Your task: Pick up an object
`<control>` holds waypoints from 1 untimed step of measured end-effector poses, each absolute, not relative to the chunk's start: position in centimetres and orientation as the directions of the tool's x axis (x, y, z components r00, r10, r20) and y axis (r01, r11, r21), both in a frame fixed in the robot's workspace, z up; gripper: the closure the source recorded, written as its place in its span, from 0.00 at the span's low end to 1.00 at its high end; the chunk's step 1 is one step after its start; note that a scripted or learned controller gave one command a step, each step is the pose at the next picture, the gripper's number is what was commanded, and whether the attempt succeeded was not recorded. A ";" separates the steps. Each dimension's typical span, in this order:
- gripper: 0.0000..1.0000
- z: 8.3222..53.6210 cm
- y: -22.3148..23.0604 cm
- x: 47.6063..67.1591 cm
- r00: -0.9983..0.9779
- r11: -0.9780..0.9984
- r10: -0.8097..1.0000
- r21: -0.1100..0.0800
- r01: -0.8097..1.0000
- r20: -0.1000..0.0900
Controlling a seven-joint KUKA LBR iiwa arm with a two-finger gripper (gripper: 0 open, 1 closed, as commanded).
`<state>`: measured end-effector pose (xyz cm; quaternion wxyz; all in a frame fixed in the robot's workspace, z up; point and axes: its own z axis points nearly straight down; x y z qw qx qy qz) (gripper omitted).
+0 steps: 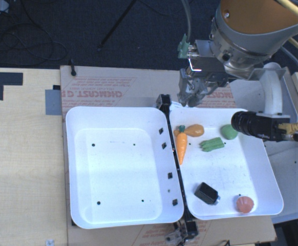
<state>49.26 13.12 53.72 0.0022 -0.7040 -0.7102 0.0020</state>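
my gripper [191, 100] over the right bin [264, 163] back edge, carrot [181, 143] by the divider, block [207, 193] and ball [245, 204] up front

Read upside down in reddish-brown print on the flat brown cardboard sheet [113, 88] beneath the two bins: letters resembling "CHEMCAST GP", the last characters faint and uncertain. Set within a thin printed line of the same colour along the board's far edge. Glimpsed more reddish print on the same cardboard at the near edge, below the bins, too cut off and blurred to make out. Found no other legible text, numbers or brand marks anywhere else.
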 end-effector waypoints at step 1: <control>1.00 45.9 21.0 47.4 -0.007 0.007 1.000 -0.010 1.000 -0.003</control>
